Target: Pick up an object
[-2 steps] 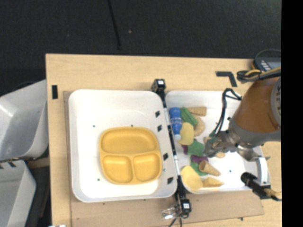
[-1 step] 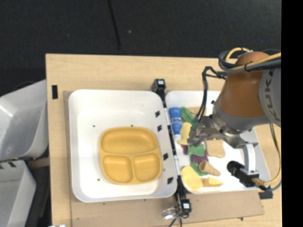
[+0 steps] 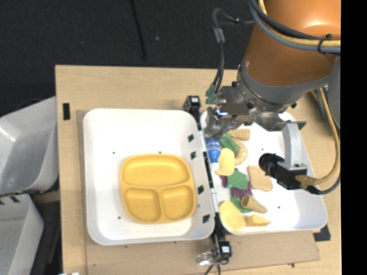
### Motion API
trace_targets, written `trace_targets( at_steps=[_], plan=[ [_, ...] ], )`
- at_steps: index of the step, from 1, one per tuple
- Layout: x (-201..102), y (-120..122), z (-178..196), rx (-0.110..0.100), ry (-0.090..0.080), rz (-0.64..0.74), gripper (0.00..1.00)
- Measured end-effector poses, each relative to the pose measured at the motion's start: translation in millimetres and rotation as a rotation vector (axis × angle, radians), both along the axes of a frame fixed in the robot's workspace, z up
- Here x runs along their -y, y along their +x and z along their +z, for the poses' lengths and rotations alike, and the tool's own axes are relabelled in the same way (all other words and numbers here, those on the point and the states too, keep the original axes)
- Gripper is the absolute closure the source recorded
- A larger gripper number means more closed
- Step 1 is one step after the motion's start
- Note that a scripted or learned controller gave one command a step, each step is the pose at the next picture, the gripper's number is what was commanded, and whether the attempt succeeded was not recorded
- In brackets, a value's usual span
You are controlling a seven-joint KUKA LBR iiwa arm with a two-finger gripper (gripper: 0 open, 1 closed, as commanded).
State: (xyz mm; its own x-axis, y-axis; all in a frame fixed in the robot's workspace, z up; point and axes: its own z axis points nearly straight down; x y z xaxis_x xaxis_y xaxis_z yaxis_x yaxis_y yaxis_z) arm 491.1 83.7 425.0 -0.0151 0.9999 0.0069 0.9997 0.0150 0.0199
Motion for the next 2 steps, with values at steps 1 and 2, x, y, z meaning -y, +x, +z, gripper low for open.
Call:
trace_targets(
  at_steps=[1, 2],
  plan=[
    [71, -2, -103, -0.026, -0.009, -0.020, 1.00],
    [3, -1, -22, -0.011, -0.004, -0.006, 1.00]
  ],
)
